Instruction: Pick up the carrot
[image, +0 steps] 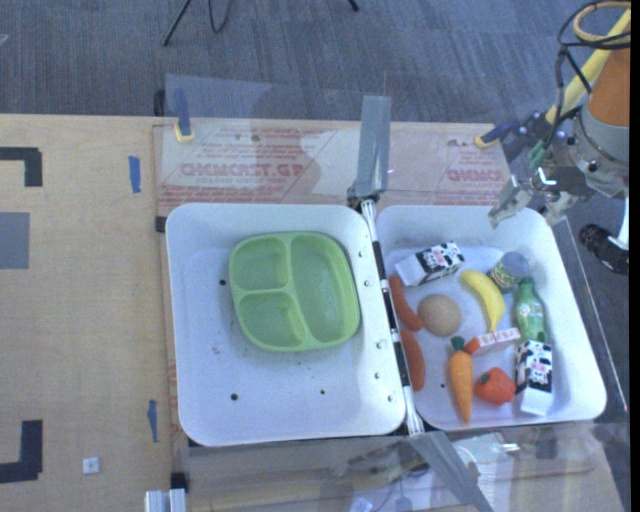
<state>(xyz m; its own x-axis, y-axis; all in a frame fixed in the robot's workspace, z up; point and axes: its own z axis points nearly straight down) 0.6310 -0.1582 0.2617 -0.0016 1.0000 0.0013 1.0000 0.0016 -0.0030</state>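
Orange carrot (460, 384) lies in the right bin (580, 345), near its front edge, leaf end touching a brown egg-like ball (439, 314) side, with a strawberry (495, 386) just beside it. Above the bin's far right corner hovers the gripper (520, 200), apart from everything; how far it is open I cannot tell. A green plate (294, 290) sits in the left bin (200, 400).
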